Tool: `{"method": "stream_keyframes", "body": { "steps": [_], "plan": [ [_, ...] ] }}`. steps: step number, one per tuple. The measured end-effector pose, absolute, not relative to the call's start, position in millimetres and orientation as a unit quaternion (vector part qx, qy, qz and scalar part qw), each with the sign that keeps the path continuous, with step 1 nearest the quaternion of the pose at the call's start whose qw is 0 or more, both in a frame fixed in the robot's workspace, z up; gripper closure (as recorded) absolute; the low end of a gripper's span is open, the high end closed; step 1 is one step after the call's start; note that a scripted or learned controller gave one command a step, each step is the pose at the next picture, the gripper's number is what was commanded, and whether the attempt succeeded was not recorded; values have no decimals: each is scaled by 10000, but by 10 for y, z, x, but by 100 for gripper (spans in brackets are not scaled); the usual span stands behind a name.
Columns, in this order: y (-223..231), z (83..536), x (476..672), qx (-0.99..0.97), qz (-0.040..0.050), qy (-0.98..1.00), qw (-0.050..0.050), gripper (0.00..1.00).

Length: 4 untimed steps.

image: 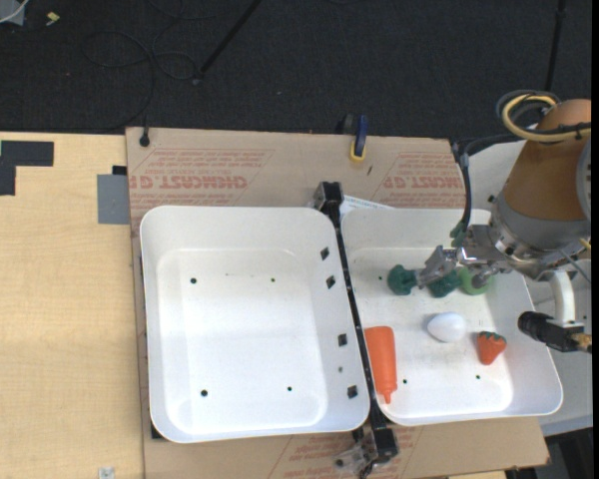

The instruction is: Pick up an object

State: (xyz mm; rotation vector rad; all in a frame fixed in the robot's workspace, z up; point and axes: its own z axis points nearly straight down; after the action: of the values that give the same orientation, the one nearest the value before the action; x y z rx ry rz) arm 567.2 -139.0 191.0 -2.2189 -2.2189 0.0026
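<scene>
Dark floor with loose cables behind; pale wood table (50, 317) carrying a cardboard sheet (240, 173) and two shallow white bins side by side. Hand (447, 264) low in the right bin (539, 397), reaching in from the right, metal fingers down among a dark green object (401, 281) at its left tip and a lighter green one (474, 279) just to the right. Cannot tell how far open, nor whether anything is caught between the fingers. Judged mid-attempt: at the objects, nothing seen lifted, grasp and raise still to come. Dark green object small, lumpy, matte, resting on the bin floor. Further out: white egg-shaped object (446, 326) near centre, small red strawberry-like piece (490, 347) beside it, orange carrot shape (381, 361) lying along the divider. Left bin (160, 267) bare but for dark spots on its floor.
</scene>
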Motion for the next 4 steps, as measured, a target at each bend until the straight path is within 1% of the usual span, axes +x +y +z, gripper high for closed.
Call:
{"method": "stream_keyframes", "body": {
  "steps": [1, 2, 3, 4],
  "plan": [
    [-983, 853, 5871, -7061, 26, -7081, 53, 0],
    [-1020, 1015, 5881, -7084, 15, -7058, 24, 100],
    [-488, 3253, 5888, -7053, -59, -7089, -57, 100],
    [-256, 4310, 5768, -7061, -39, -7081, -37, 100]
  ]
}}
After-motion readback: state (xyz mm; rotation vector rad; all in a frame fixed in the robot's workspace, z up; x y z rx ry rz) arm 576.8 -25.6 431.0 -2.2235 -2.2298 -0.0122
